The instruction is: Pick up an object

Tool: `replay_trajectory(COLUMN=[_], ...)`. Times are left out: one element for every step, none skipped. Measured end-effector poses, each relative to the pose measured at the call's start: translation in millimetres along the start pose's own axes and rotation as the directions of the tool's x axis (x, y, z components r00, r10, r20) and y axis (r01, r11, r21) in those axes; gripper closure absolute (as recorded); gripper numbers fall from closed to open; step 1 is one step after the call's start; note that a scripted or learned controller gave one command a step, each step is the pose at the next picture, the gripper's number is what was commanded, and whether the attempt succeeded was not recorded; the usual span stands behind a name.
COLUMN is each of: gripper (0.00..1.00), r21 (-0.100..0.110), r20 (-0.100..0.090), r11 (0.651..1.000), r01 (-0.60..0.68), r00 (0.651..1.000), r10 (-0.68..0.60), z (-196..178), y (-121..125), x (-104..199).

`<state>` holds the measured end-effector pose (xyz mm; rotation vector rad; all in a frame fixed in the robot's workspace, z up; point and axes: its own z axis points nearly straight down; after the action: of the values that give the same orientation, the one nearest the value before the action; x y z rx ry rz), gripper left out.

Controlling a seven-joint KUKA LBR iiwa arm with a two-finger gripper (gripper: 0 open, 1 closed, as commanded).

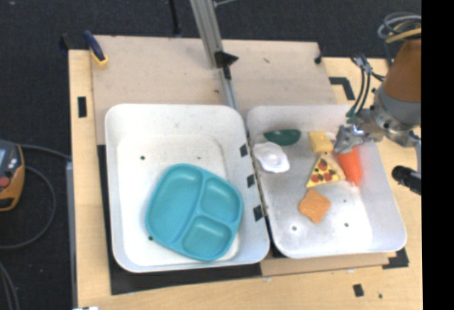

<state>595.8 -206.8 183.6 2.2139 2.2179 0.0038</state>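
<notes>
Here the two-finger gripper hangs low in the right white bin, whether open or closed I cannot tell. Just below it lies the orange carrot-shaped toy, long axis running away from it; the bin's far rim is near, open floor beyond.

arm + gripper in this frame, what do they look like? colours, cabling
One arm entering from the view's right: orange-brown band above a grey metallic wrist. Thin cables, some greenish, loop along its left side and over the top. The gripper is small, silvery grey metal, too blurred for finer detail or markings.
</notes>
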Motion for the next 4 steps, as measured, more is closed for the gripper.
replay_trajectory(gripper=[1.00, 1.00, 1.00, 1.00], r21=[-0.001, 0.007, 0.006, 0.004], r20=[-0.001, -0.001, -0.003, -0.004], r11=[1.000, 1.000, 1.000, 1.000], r01=[0.002, 0.004, 0.003, 0.003], r00=[1.000, 1.000, 1.000, 1.000], r10=[-0.002, -0.004, -0.003, -0.003], z=[-52.3, -78.8, -85.2, -84.7], y=[11.1, 11.5, -1.7, -7.9], x=[2.8, 1.1, 56.8, 113.1])
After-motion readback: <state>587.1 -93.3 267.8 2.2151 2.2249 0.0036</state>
